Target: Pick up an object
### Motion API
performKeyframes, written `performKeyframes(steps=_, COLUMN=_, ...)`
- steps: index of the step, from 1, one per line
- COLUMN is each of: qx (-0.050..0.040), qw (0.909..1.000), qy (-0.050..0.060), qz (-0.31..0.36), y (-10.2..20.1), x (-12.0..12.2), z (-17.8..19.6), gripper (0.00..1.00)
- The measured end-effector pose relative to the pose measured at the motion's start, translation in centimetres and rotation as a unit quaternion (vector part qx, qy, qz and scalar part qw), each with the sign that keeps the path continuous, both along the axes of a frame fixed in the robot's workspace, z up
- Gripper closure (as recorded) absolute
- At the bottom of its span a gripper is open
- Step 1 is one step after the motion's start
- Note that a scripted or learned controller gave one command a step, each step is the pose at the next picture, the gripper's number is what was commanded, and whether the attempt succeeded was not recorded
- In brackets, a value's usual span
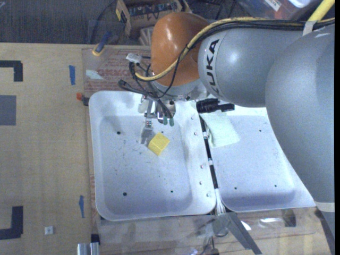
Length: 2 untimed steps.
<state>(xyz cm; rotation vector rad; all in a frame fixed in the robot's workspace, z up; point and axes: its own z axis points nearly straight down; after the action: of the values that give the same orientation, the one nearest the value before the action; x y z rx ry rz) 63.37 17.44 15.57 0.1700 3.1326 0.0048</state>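
The grey arm [265,62] reached in from the right, its orange band [172,47] sitting above the upper edge of the left bin [106,195]. Yellow and black cables [159,76] looped around the wrist. Below the band the end effector [147,134] hung over the upper middle of the left bin, pointing down toward the bin floor.

A small yellow block [159,144] lay on the floor of the left bin, slightly above the bin's centre. It sat just beside the tip of the end effector, to its lower right, tilted so that one corner pointed toward the tip. The block was not between the fingers; it rested on the bin floor. Whether the fingers stood apart or together could not be told from this slanted view, since they appeared as one narrow grey shape.

The right bin [255,195] lay touching the left one along a shared edge. A pale sheet of paper or cloth [223,132] lay in its upper left corner, partly under the arm. Both bins rested on the wooden tabletop [42,158], which carried strips of blue tape [72,74] and black corner markings [13,70] to the left.
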Motion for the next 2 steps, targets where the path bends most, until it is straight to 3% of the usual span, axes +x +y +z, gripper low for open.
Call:
performKeyframes(steps=1, qx=0.0009, qw=0.9986, qy=-0.002, qz=-0.053, y=2.7, x=0.6, z=2.8, gripper=0.0)
performKeyframes(steps=2, qx=0.0015, qw=0.9958, qy=-0.004, qz=0.092, y=0.6, x=-4.1, z=-6.5, gripper=0.0)
